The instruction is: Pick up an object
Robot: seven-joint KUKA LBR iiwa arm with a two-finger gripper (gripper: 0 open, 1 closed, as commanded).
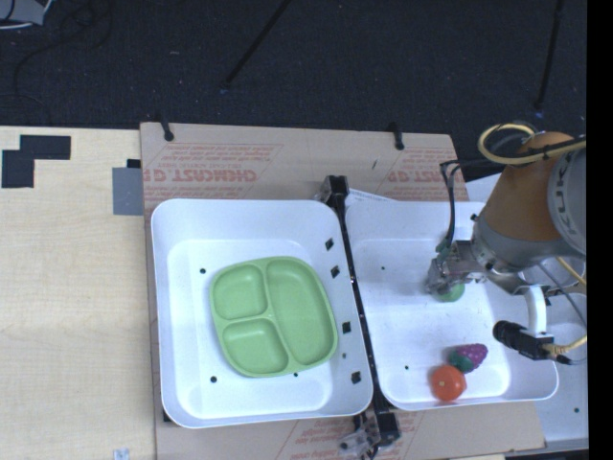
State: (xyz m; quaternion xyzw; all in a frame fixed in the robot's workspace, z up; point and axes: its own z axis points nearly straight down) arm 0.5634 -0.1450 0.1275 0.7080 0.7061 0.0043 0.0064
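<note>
Nearest, an orange ball (447, 383) and purple item (469, 356) are seen at five o'clock; gripper (446, 278) is pressed on a green object (450, 291) — opening cannot be told; cardboard lettering unreadable.

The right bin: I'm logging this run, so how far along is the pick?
Nothing looks picked yet. In hand: the gripper is down in the right bin, right at a small green object that sits partly under it; a grasp can't be confirmed. Left: closing on it and lifting. The orange ball and purple object lie untouched near the front; the green divided plate sits in the left bin.
</note>
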